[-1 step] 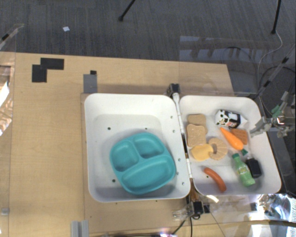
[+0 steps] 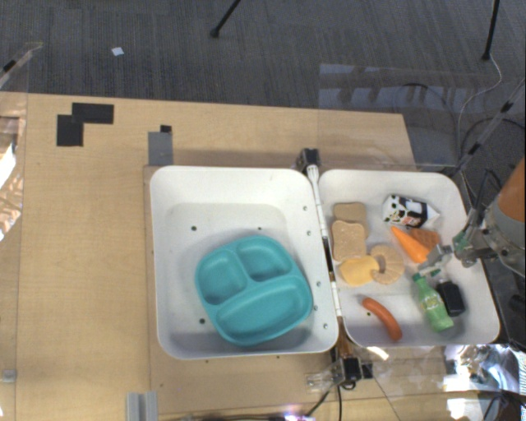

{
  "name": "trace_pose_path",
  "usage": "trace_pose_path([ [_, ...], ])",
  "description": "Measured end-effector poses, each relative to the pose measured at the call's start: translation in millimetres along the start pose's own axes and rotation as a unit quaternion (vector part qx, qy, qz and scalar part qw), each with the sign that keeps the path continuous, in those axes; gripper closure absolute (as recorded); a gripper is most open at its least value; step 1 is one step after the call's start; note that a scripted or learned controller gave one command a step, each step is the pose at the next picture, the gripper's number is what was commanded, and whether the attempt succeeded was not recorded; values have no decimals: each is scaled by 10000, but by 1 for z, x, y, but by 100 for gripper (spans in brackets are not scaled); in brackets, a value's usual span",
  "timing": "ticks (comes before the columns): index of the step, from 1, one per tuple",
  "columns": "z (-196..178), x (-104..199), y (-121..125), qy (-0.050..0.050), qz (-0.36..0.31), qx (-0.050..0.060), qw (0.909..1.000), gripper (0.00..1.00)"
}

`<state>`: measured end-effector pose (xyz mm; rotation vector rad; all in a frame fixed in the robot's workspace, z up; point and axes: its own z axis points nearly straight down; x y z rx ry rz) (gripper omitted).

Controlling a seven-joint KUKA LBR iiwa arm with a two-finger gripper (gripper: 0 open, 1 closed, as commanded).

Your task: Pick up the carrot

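Robotics lab, not a home. Plywood surface (image 2: 82, 271) w/ two shallow white bins (image 2: 160, 247) clamped side by side, black tape marks (image 2: 82, 122) at 10 o'clock. Grey carpet floor (image 2: 246, 57) at 12 w/ tripod legs (image 2: 226, 18). Loose cables (image 2: 481, 99) at 2, wiring (image 2: 349, 370) at 6. Toy food (image 2: 366, 267) in right bin, teal divided plate (image 2: 253, 288) in left.

Teal divided plate (image 2: 253, 288) in left bin (image 2: 164, 247); sausage (image 2: 384, 317), green bottle (image 2: 431, 303) right.
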<state>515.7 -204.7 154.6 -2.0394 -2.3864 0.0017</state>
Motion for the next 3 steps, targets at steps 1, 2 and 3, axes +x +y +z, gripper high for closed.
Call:
trace_pose_path([
  [1,66,37,55,-16,938,-81,9956,0],
  [2,56,39,56,3,916,-68,9958,100],
  [3,-58,109,28,2,1596,-78,9872,100],
])
